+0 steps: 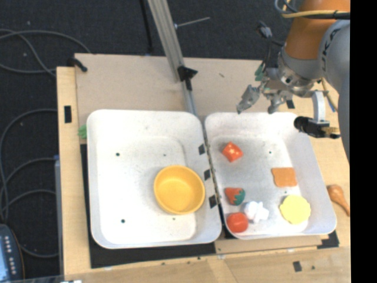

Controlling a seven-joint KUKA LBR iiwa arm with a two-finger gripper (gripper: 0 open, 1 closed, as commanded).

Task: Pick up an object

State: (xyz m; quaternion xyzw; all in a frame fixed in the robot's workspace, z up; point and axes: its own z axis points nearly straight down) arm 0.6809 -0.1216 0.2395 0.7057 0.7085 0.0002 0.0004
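Six objects (232, 151) beside yellow bowl (178, 189).

The gripper (259, 104) hangs open over the right bin's (306, 158) far rim, holding nothing. That bin holds small toys; the left bin (118, 158) holds a yellow bowl (178, 189).

view: single fixed camera, above the tan wooden surface (135, 81)
facing: down at a slant
distance: mid-range, both shallow white plastic bins (112, 134) in frame
arm entry: grey-and-orange arm (312, 22) from right
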